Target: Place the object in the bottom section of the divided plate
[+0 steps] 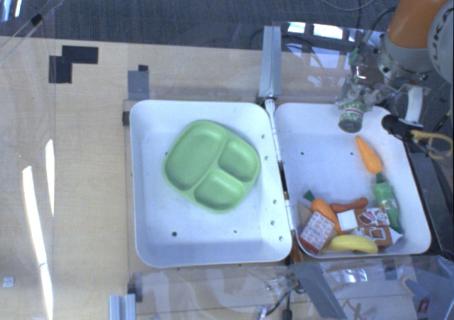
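I see the claw hanging over the far edge of the right bin, with a small grey-green can right beneath its fingers. They look pinched on the can's upper end, though glare off the frame keeps me from being sure. The can sits lifted and slightly tilted, its long axis near vertical, the dark round end facing down toward me. I judge it is raised to clear the divider between the 2 bins. The green plate waits in the left bin, its bottom section open.
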You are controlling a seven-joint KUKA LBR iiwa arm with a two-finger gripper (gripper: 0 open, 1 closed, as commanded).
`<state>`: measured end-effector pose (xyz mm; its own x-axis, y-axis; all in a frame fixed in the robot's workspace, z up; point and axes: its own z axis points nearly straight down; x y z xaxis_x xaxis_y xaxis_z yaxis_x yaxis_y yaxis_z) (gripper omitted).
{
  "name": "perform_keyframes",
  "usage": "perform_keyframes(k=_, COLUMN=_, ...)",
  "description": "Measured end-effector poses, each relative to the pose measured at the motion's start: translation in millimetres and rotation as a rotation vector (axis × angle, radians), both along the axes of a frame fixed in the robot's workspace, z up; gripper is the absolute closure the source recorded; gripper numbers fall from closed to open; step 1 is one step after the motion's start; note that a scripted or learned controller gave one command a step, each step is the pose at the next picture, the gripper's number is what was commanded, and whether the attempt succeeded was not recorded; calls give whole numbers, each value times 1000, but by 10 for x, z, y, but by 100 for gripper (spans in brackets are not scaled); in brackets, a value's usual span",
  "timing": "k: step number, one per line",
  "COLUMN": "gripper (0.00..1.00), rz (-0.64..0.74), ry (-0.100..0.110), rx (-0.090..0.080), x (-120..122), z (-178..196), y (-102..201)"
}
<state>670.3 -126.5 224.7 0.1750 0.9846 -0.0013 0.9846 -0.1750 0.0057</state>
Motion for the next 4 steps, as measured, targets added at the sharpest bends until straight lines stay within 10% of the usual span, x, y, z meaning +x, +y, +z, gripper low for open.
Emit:
perform_keyframes(k=2, gripper=100, rz=-21, ry=0, rx=4, x=-99, z=-388, y=1260)
perform_keyframes(k=3, gripper=0, rz=-21, ry=0, rx=4, x=-99, z=-386, y=1258)
perform_keyframes(k=4, gripper=0, rz=-21, ry=0, rx=4, x=-99, z=-385, y=1258)
